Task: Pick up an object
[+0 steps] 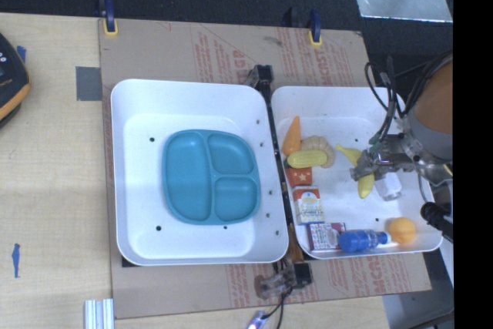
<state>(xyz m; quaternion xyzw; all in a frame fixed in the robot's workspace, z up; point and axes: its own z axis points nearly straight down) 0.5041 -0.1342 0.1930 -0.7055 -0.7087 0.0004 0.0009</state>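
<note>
From the camera view above, we see two shallow white bins side by side on a brown cardboard sheet laid over the worktop (54,166). The left bin (135,108) carries a blue divided plate (210,175) at its middle. The right bin (331,100) holds the loose objects: an orange carrot (292,136) against its left wall, a yellow piece (307,159) touching a beige item (317,145) just beside it, small printed packets (308,206) along the left wall whose lettering is too small to read, a blue-labelled bottle (360,240) lying along the near edge, and an orange ball (401,230) in the near right corner. Red print runs across the cardboard, but we cannot read it.

The arm reaches in from the right, its orange band at the frame's right edge, cables looping above the wrist. The claw (368,169) points down over the right half of the right bin, right at a yellow banana (365,182). We cannot tell how wide the claw stands or whether it grips the banana.
</note>
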